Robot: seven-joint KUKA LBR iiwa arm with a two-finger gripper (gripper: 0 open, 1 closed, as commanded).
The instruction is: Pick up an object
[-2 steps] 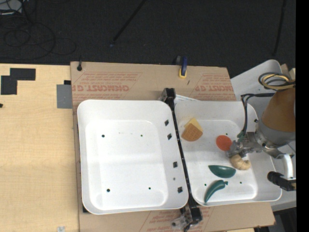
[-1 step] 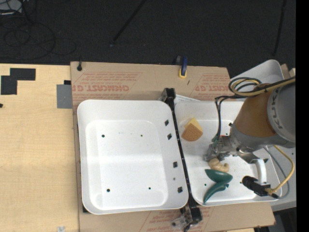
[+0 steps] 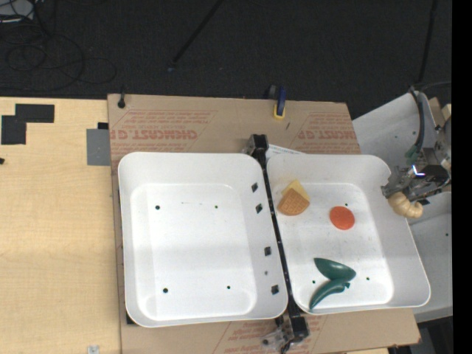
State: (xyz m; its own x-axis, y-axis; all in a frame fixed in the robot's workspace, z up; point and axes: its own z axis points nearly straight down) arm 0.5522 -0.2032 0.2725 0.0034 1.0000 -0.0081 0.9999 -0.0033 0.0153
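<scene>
Camera view, from above at a slant. Two white bins sit side by side on a cardboard sheet: the left bin [image 3: 190, 238] and the right bin [image 3: 402, 271].

The gripper [image 3: 422, 179] is at the right edge of the view, just outside the right bin's far right corner. Its dark parts overlap — whether it is open or closed cannot be told. A pale rounded object [image 3: 406, 206] lies just below it, over the bin's right rim; contact between the two cannot be told.

Three objects lie in the right bin, all to the left of the gripper. The orange disc [image 3: 341, 217] is nearest, a little lower. The tan wedge [image 3: 293, 199] lies further left, near the divider between the bins. The green piece [image 3: 331, 279] — a curved shape — lies well below the gripper, toward the bin's near edge.

A blue clamp [image 3: 279, 102] grips the cardboard's far edge.
</scene>
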